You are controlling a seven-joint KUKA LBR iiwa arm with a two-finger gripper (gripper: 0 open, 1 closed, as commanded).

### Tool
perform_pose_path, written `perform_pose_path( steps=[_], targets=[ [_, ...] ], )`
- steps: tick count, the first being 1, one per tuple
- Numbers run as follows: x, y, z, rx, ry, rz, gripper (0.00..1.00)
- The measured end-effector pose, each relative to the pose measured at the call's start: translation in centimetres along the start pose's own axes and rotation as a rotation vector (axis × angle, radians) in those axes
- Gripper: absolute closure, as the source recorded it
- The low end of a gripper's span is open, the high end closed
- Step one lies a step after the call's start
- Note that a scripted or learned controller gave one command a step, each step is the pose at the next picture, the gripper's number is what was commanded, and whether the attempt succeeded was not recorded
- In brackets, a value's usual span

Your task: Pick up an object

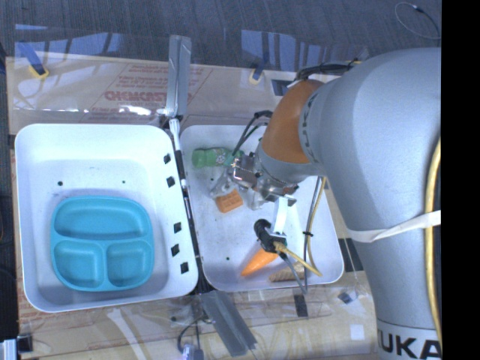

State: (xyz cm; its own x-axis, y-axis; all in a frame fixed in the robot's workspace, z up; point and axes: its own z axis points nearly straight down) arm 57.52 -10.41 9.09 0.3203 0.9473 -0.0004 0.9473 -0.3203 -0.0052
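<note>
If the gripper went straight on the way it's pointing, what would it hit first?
Probably the small orange block in the right bin, just beyond the gripper; depth is unclear, so it could meet the bin floor instead.

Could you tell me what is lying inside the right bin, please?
A green item, a small orange block and an orange cone. The arm hides the upper right corner of the bin.

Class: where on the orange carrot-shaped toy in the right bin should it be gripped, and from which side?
Take the orange carrot-shaped toy across its thicker upper-right half, probably from straight above: it lies flat in the right bin and tapers to a thin lower-left tip that offers little hold.
</note>
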Motion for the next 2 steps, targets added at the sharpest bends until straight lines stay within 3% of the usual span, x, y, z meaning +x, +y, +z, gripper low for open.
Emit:
perform_pose_path(
  steps=[1, 2],
  targets=[
    [0.0, 0.0, -1.0, 0.002, 0.000, -0.003, 1.00],
    [4.2, 3.9, -10.2, -0.003, 0.000, -0.085, 1.00]
  ],
)
